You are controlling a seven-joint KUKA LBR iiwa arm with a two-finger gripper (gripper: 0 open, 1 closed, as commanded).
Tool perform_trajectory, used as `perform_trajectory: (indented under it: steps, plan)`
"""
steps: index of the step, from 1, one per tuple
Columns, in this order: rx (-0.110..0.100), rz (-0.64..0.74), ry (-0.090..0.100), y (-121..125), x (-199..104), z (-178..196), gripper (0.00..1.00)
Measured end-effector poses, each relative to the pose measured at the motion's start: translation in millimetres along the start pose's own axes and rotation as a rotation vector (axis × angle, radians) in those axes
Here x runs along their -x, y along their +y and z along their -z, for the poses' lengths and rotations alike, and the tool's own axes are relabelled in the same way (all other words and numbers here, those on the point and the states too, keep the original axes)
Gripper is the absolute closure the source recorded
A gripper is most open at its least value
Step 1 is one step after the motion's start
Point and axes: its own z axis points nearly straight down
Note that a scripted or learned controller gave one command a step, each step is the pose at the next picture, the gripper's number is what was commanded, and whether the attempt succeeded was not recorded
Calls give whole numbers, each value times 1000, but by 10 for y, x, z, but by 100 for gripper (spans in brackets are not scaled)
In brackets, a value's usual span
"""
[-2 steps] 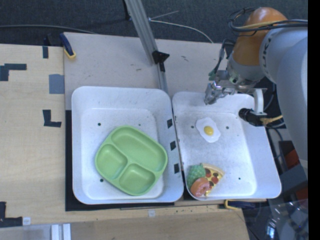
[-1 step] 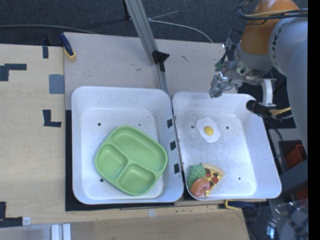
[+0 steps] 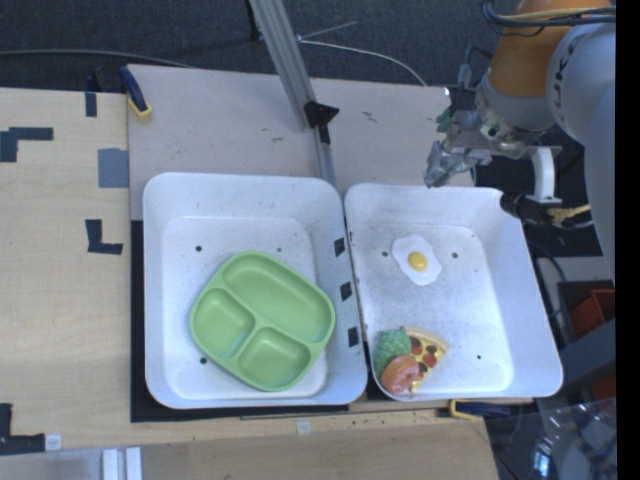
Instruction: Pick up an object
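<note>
The gripper point(image 3: 440, 175) hangs above the right bin's point(image 3: 520, 268) far rim — whether it's open or closed I can't tell — so it should come in and drop squarely over the fried egg point(image 3: 417, 260) lying mid-bin.

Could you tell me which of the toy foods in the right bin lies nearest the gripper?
The fried egg. It lies in the upper half of the right bin, closest to the gripper above the bin's top edge; the pizza slice sits at the bottom edge.
</note>
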Motion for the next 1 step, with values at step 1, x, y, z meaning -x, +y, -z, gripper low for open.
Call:
perform_trajectory:
  steps: [1]
  plan:
    - [-5,2,0,-252,-409,-89,100]
